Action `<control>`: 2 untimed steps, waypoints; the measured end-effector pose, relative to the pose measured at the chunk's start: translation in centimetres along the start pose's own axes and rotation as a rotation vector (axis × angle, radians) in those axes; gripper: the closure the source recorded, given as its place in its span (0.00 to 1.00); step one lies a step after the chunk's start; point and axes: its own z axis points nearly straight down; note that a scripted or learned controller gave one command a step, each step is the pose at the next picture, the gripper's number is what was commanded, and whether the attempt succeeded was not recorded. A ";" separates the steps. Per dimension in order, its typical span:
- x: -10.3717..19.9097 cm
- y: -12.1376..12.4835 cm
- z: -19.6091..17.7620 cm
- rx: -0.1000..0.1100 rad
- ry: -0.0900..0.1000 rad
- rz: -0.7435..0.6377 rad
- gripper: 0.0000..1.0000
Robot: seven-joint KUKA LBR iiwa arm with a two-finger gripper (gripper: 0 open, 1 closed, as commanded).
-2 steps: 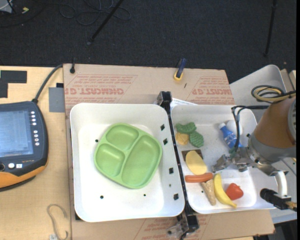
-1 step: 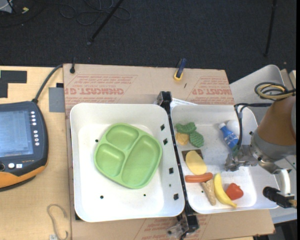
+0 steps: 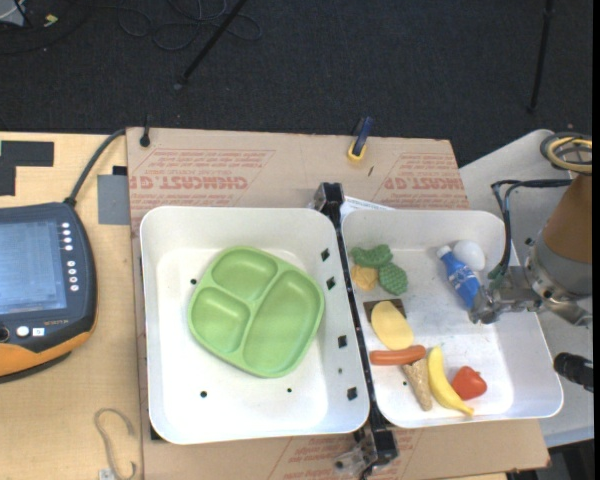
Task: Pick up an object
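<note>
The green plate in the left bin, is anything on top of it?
Nothing lies on the green plate; its three compartments show bare. It rests on the floor of the left bin. What lies under the plate is covered. The toy food is in the right bin.

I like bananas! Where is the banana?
The banana lies near the front of the right bin, between the red pepper and the ice cream cone.
</note>
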 end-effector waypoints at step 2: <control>-0.3 0.0 -7.0 0.002 0.001 -0.001 1.00</control>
